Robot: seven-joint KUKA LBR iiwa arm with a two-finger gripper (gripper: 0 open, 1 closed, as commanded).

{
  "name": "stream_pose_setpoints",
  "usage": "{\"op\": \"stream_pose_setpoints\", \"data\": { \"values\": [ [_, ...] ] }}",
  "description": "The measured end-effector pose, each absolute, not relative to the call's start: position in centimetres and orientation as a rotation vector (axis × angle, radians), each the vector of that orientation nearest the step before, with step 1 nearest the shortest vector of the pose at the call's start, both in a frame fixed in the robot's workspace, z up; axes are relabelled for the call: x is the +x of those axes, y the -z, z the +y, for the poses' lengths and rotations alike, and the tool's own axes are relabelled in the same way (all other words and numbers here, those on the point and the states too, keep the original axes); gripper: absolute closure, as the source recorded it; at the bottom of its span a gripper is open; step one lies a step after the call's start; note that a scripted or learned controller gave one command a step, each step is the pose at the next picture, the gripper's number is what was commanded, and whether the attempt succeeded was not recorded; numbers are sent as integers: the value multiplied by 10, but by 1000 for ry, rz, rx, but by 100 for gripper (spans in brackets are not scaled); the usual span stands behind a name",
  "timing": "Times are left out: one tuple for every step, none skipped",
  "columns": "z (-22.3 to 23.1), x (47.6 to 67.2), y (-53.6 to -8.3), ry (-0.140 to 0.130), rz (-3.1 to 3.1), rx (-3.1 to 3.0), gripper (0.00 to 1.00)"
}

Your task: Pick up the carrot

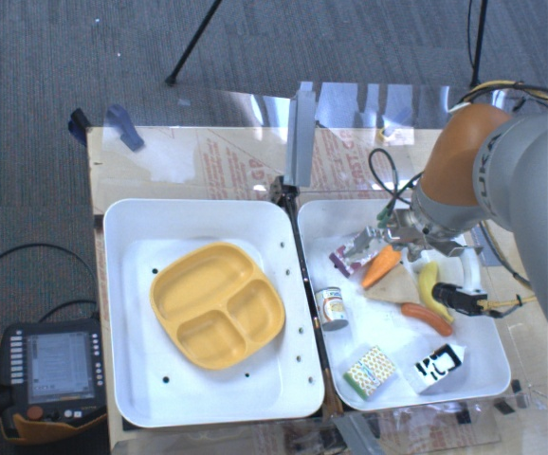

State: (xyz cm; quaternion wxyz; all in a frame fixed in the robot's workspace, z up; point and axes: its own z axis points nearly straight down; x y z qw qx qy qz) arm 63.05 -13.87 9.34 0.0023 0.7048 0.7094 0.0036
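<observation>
A: Where is the carrot (380, 266)?

B: In the right bin (487, 373), toward its upper middle, lying at a slant with its thick end up and to the right. The pincer (394, 238) sits right at that upper end, touching it or very nearly.

A: Does the pincer have it?

B: I cannot tell. The wrist and its fittings hide the tips.

A: What lies around the carrot?

B: A crumpled purple-and-silver wrapper (350, 252) just to its left, a banana (431, 287) to its right, and a reddish sausage-like piece (427, 318) below the banana. A small can (332, 308) stands near the bin's left wall, a green patterned box (370, 372) lies lower down, and a black-and-white packet (439, 363) is near the lower right.

A: And the other bin?

B: The left bin (127, 377) carries a yellow divided plate (217, 304). Both bins rest side by side on the tabletop (160, 159).
</observation>
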Motion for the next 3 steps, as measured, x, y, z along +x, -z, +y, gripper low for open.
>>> {"op": "stream_pose_setpoints", "data": {
  "values": [
    [-120,612,-94,-12,1839,2537,0],
    [-119,613,-105,-18,1843,2538,100],
    [-110,594,-157,3,1833,2555,100]
  ]
}}
